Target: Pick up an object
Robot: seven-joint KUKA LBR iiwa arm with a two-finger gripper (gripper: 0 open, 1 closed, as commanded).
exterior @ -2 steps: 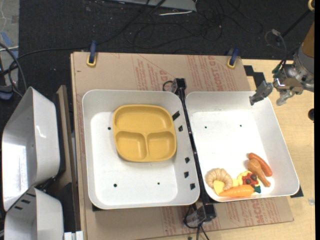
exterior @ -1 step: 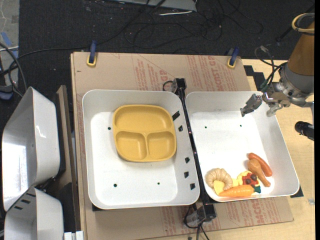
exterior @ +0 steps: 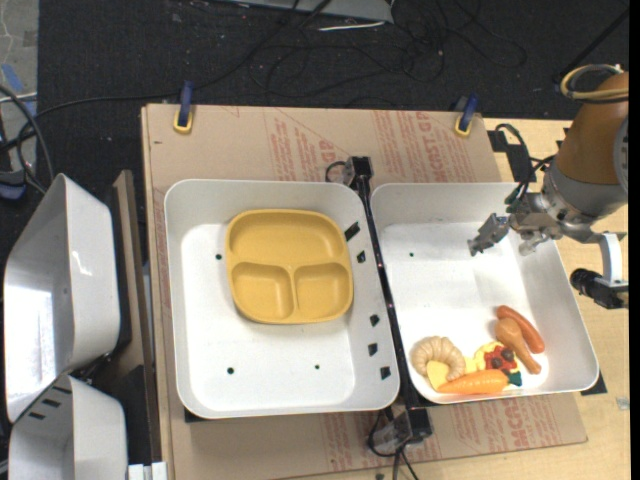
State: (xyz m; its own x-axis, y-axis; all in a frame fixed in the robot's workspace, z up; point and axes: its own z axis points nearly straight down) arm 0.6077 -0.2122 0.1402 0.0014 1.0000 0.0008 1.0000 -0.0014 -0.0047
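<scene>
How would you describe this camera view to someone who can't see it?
A grey robot arm's gripper hovers over the right white bin, whose near corner holds toy food. The left bin holds a yellow divided plate.

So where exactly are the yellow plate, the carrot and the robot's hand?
yellow plate (exterior: 290, 265): camera view, on the ridge where its compartments meet.
carrot (exterior: 477, 381): camera view, middle of its orange body.
hand (exterior: 488, 236): camera view, at the fingertips, above the right bin.
</scene>
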